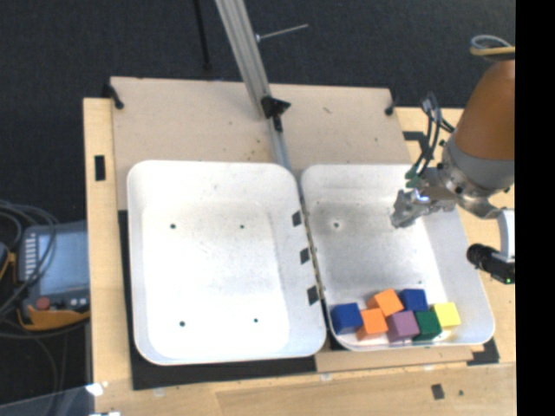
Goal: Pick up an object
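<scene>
Several coloured cubes lie bunched at the near edge of the right bin [364, 241]: a blue cube [346, 316], two orange cubes [388, 302] [374, 321], a purple cube [402, 325], a darker blue cube [414, 299], a green cube [427, 322] and a yellow cube [447, 315]. My gripper [405, 211] hangs over the right bin's far right part, well behind the cubes. I see nothing held in it.
The left bin [217, 258] lies beside the right one. A slanted metal post [247, 50] rises behind the bins. A pendant and cables [48, 271] sit off the bench's left side.
</scene>
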Controlling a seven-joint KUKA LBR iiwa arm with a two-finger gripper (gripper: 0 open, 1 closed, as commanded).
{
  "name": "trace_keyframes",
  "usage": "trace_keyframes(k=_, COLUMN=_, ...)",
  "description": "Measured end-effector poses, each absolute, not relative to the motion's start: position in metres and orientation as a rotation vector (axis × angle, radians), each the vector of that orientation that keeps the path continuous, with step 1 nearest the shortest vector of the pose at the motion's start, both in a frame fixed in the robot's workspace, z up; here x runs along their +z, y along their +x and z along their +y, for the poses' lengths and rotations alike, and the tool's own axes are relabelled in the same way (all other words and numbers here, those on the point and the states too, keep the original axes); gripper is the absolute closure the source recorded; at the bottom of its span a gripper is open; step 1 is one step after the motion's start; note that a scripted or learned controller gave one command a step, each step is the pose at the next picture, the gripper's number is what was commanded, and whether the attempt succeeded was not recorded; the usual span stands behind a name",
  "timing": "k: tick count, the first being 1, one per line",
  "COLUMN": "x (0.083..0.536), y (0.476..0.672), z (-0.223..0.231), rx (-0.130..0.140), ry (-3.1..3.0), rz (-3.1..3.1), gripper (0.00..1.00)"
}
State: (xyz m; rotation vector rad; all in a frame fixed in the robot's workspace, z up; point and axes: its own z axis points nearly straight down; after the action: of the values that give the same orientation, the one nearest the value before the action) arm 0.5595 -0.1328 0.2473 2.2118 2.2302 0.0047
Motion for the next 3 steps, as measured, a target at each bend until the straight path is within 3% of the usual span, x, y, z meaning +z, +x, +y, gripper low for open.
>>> trace_keyframes(k=3, x=0.254, y=0.531, z=0.024, rx=0.005, ry=2.212, rz=2.232, gripper=1.0)
